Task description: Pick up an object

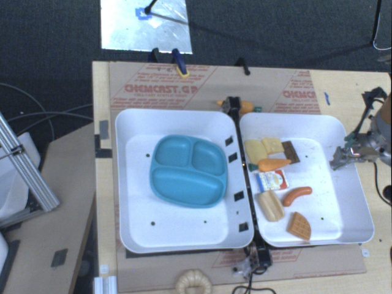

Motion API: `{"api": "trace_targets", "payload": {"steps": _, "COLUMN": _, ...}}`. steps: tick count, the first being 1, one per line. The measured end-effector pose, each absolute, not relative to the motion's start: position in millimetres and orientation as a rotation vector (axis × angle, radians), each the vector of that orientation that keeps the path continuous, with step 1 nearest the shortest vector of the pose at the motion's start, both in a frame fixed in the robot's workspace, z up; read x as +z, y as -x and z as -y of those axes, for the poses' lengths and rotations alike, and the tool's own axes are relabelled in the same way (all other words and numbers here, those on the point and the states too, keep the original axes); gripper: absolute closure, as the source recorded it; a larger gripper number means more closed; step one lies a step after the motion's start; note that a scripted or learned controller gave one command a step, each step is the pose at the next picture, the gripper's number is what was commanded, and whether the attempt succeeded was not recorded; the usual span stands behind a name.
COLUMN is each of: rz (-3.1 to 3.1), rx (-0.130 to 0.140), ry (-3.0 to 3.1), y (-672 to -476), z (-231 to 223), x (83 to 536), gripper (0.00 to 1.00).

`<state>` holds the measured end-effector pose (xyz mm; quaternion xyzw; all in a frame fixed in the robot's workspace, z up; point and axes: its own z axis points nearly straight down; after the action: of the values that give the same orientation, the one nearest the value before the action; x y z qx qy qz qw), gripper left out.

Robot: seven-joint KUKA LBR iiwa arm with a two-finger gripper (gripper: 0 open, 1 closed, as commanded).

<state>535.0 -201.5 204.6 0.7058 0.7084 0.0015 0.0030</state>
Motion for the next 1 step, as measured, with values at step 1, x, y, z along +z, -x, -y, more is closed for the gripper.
{"api": "trace_targets", "payload": {"steps": 1, "rz": -2.223, "rx": 0.003, "ry": -2.213, "y": -536.4, "z": 201.8, "x": 225.9, "gripper": 1.0}}
